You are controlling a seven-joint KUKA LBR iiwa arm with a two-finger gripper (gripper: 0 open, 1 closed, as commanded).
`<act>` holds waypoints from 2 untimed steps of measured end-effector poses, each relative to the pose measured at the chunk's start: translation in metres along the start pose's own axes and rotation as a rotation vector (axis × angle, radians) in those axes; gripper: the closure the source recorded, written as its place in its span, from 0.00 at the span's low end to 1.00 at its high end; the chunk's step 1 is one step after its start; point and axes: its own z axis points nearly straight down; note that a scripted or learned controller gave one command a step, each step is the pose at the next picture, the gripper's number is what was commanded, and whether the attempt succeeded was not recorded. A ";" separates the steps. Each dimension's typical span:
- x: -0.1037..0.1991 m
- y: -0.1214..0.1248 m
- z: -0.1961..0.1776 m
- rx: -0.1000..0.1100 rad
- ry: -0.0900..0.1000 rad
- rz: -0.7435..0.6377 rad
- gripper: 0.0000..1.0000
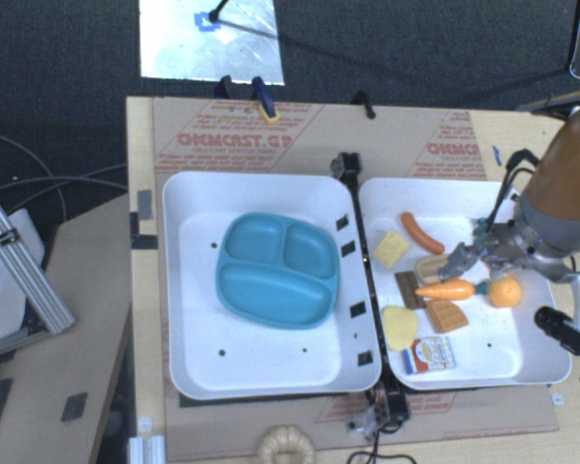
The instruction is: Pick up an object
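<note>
My gripper (pixel 467 254) hangs low over the right bin (pixel 532 361), reaching in from the right, just above the orange carrot (pixel 447 289). Close around it lie a red sausage (pixel 421 232), a yellow cheese wedge (pixel 391 249), an orange fruit (pixel 504 292), a brown cracker (pixel 447 315) and a dark chocolate bar (pixel 408 287). A pale tan piece (pixel 429 267) lies right by the gripper's tip. Nothing can be seen lifted off the bin floor.
A pale yellow chip (pixel 399 327) and a small milk carton (pixel 431 354) lie at the right bin's front. The left bin (pixel 188 220) holds a blue divided plate (pixel 275 269). A black divider (pixel 360 259) runs between the bins.
</note>
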 end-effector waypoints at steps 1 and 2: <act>0.000 0.003 -0.006 -0.013 -0.002 -0.003 0.00; 0.005 0.005 0.056 -0.007 -0.001 -0.001 0.00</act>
